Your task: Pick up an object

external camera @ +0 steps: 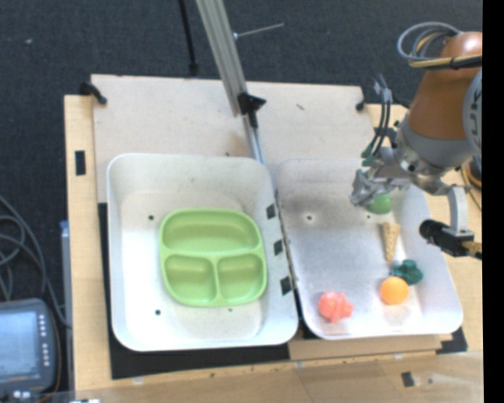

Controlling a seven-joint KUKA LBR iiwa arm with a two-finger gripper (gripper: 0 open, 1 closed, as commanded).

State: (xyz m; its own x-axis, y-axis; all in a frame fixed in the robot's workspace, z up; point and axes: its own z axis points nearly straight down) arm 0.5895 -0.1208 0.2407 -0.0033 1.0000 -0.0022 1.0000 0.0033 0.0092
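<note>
My gripper (375, 195) hangs over the upper part of the right bin (319, 225). A small round light-green thing (381, 202) sits between its fingertips, partly covered by them, and the fingers look shut on it. Below it in the same bin lie a beige cone (391, 240), a dark green piece (409, 271), an orange ball (394, 290) and a red-pink lumpy thing (336, 306).
The left bin (134, 191) holds a light green divided plate (212, 256). A slanted metal pole (223, 44) comes down to the bins' shared back edge. The left half of the right bin is bare floor.
</note>
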